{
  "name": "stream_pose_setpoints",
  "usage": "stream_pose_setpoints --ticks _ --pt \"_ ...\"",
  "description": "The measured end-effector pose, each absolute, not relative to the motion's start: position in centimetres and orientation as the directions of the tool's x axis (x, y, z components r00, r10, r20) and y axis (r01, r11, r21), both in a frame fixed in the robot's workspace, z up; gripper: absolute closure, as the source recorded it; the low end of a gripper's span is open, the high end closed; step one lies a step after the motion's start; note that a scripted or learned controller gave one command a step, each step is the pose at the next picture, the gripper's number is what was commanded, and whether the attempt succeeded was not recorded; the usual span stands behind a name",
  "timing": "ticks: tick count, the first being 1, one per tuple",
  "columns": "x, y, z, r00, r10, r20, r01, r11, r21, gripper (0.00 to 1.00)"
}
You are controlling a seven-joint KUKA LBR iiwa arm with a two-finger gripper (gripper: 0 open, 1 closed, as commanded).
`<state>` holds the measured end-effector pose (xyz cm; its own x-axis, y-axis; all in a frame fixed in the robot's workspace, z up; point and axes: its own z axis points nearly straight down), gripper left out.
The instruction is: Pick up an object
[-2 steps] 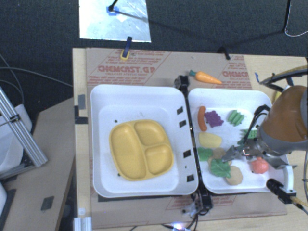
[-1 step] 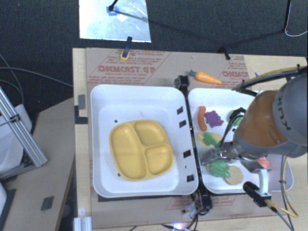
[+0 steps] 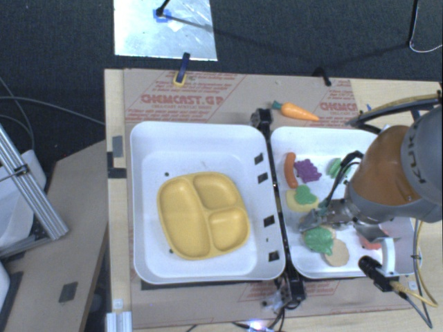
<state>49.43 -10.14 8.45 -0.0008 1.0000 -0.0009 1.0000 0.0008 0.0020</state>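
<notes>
Partly, the arm (image 3: 394,175) hides the right bin (image 3: 315,140) and its toys.

"CHEMCAST GP" on brown board (image 3: 208,95)

The scene is lit evenly and fairly brightly from above. The two white bins, left (image 3: 142,206) and right (image 3: 315,133), are rendered close to overexposed, with little surface detail kept. Strong glare is thrown off the metal sheet (image 3: 165,19) at 11 o'clock. Only soft, short shadows are cast, as under the yellow tray (image 3: 203,214) at its 7 o'clock edge. The dark floor at 12 o'clock is shown grainy. Overall sharpness is low; small items are softened, and the arm (image 3: 398,168) at 3 o'clock is slightly blurred.
</notes>
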Motion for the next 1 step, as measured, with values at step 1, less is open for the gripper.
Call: stream_pose_setpoints --ticks 1 --pt "49.54 -10.02 9.54 -0.002 1.0 0.0 1.0 0.002 0.005 1.0"
